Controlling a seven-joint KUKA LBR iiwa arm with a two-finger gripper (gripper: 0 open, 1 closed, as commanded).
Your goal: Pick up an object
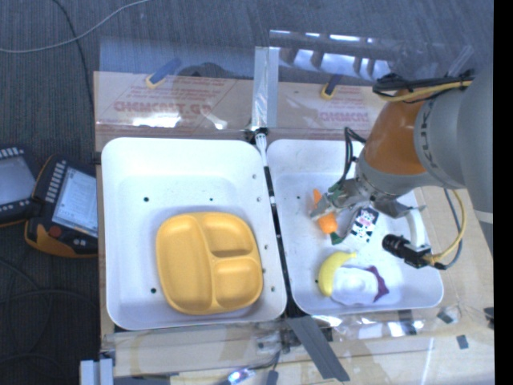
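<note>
Lighting is pretty bright and even, looks like it's coming from overhead. The two shallow white plastic bins (pixel 188 155) come out close to blown out, so their inner surfaces lose most detail. There's strong glare on the clear plastic sheet (pixel 353 54) at the top and on the tape-covered brown cardboard (pixel 176 107) behind the bins, which washes out the red print. The yellow compartment tray (pixel 210 261) shows soft sheen, barely any shadow around it. Shadows are faint overall, just a soft one under the grey and orange robot arm (pixel 417 139). The dark grey carpet floor (pixel 48 70) reads dim and grainy. The whole frame is a bit soft, low-res, and small things under the arm blur together.
</note>
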